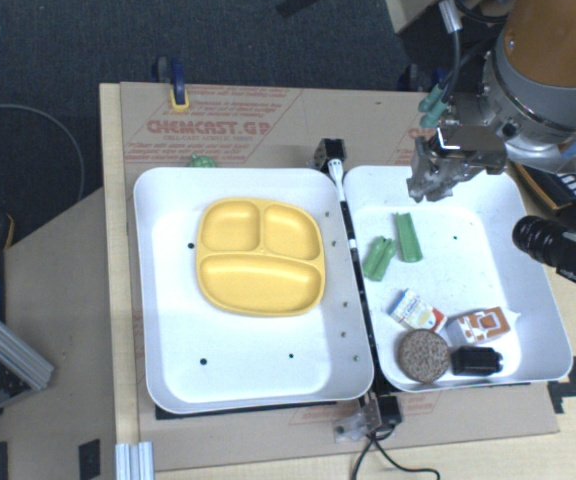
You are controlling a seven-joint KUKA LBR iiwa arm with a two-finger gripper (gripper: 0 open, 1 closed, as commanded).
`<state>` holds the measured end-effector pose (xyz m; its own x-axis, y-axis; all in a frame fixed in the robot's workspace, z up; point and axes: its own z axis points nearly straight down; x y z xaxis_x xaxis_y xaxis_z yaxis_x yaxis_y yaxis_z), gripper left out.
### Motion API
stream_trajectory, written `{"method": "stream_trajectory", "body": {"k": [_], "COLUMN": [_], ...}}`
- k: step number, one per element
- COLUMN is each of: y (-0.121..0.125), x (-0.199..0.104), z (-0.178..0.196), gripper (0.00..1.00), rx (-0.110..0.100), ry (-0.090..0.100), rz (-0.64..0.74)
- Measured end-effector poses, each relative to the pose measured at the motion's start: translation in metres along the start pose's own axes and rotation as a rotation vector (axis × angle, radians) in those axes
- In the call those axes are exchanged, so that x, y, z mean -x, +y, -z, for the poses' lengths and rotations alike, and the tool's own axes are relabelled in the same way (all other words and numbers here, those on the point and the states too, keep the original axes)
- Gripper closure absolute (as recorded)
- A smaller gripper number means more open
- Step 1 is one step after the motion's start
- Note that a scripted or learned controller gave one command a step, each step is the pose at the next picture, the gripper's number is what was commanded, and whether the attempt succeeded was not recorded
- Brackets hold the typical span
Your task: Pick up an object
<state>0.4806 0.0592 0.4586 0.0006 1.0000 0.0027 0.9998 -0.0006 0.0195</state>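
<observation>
- Looking down on the bench, the camera view shows two white bins side by side: the left bin [168, 268] and the right bin [528, 268].
- The left bin holds a yellow plate [261, 256] with three compartments, lying flat near the bin's middle.
- The grey arm [543, 58], with its orange band, reaches in from the upper right.
- The gripper [430, 190] hangs over the far left corner of the right bin; nothing is seen between its fingers, and whether they are spread or pressed together I cannot tell.
- Two green sticks lie just below the gripper: the longer green stick [407, 236] is nearly upright in the picture, and the shorter green stick [377, 258] leans beside it.
- Near the front of the right bin lie a small white packet [415, 311] with blue and red print, an orange and white packet [483, 323], a round speckled brown disc [424, 355] and a black block [476, 360].
- The disc and the black block are just beside each other.
</observation>
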Motion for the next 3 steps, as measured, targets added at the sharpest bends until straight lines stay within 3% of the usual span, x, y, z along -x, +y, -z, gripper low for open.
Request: {"method": "stream_trajectory", "body": {"k": [1,2,3], "y": [-0.002,0.032,-0.004], "x": [-0.003,-0.018,-0.025], "z": [-0.033,0.018,-0.042], "gripper": [1.0,1.0,1.0], "rx": [-0.024,-0.011,-0.028], "ry": [-0.003,-0.002,-0.004], "rz": [0.0,0.003,0.002]}}
